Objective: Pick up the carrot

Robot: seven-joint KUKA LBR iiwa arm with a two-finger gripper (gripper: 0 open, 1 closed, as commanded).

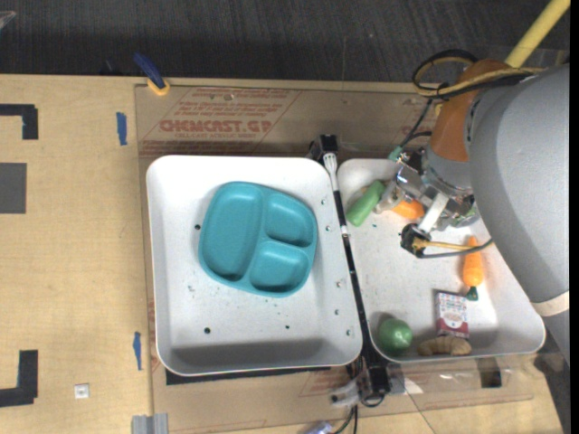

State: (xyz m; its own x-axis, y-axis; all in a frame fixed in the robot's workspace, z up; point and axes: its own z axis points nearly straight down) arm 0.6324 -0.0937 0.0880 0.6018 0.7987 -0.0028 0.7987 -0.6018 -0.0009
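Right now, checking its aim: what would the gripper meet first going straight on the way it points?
Probably the small orange object right under the gripper, beside the long green vegetable; depth is unclear. The tapered orange carrot lies off that line.

Bare bin floor (398,278) left of the carrot (471,268) (carton (451,313) just beside).

Grey arm (520,161) in from right; orange-banded wrist (450,129) tilted down, jaws aimed left.
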